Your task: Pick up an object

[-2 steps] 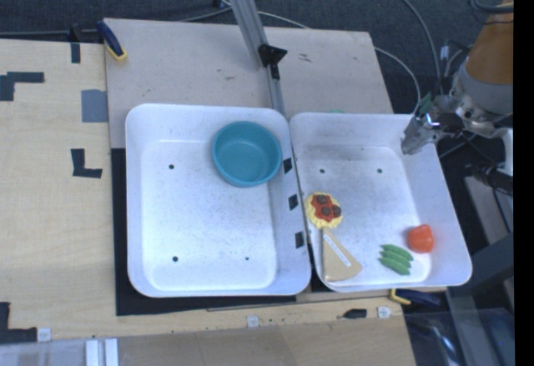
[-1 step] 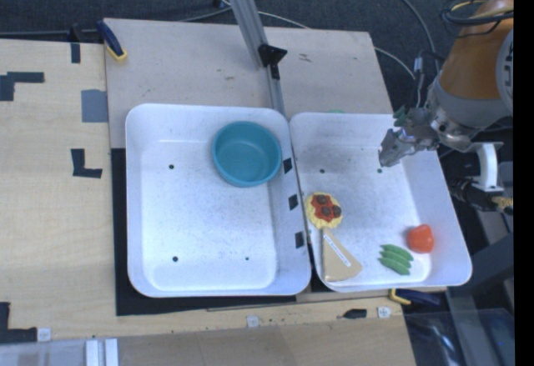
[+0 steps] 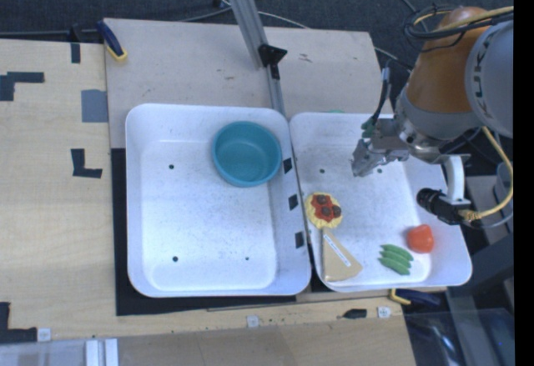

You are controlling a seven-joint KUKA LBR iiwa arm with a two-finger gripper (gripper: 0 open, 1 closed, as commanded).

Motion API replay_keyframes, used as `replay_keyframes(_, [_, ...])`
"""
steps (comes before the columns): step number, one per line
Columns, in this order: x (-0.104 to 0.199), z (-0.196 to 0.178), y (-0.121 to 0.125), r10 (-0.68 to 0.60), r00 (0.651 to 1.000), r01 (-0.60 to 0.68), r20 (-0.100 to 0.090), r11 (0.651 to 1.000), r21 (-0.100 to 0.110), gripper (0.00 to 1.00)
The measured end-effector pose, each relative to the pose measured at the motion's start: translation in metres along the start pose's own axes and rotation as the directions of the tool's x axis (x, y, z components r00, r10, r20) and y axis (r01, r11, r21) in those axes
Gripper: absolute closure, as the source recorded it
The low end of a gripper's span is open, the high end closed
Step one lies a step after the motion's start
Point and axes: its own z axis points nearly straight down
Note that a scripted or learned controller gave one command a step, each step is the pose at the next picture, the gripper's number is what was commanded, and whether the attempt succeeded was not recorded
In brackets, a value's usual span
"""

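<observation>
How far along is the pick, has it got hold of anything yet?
Nothing looks picked yet. The gripper hangs over the upper part of the right bin, with no item seen between its fingers. The pizza slice, green pea pod and red piece all lie on the right bin's floor, and the blue bowl sits in the left bin. The whole grasp and lift remain.

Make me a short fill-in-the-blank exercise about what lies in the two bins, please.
1. The blue bowl sits in the ____ bin.
2. The pizza slice lies in the same bin as the red toy and the ____ pea pods.
3. The gripper hangs over the ____ bin.

Missing words: left; green; right
</observation>
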Motion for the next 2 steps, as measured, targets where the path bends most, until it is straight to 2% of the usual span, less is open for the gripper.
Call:
replay_keyframes(1, [0.045,0.006,-0.013,0.0,1.0,0.0,0.0,1.0,0.0,1.0])
replay_keyframes(2, [0.091,-0.006,-0.026,0.0,1.0,0.0,0.0,1.0,-0.002,1.0])
